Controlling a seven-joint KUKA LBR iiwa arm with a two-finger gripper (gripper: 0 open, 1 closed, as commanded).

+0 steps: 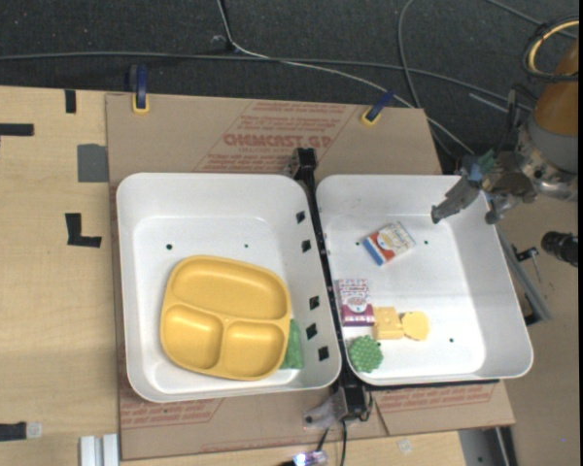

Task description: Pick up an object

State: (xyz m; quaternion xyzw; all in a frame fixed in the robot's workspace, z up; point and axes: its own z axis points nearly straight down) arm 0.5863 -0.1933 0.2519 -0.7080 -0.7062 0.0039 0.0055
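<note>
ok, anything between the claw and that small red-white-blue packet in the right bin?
Nothing visible. The claw sits over the right bin's upper right corner; bare white floor lies between it and the packet. The other items lie nearer the front.

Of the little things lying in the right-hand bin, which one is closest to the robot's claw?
The small white packet with red and blue print. It lies alone in the upper middle of the bin, nearest the gripper; the purple carton, yellow pieces and green lump sit lower.

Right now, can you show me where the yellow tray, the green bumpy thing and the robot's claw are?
Yellow divided tray [225, 316]: camera view, its top compartment.
Green bumpy object [365, 354]: camera view, its middle.
Gripper [463, 202]: camera view, between its fingertips.
</note>
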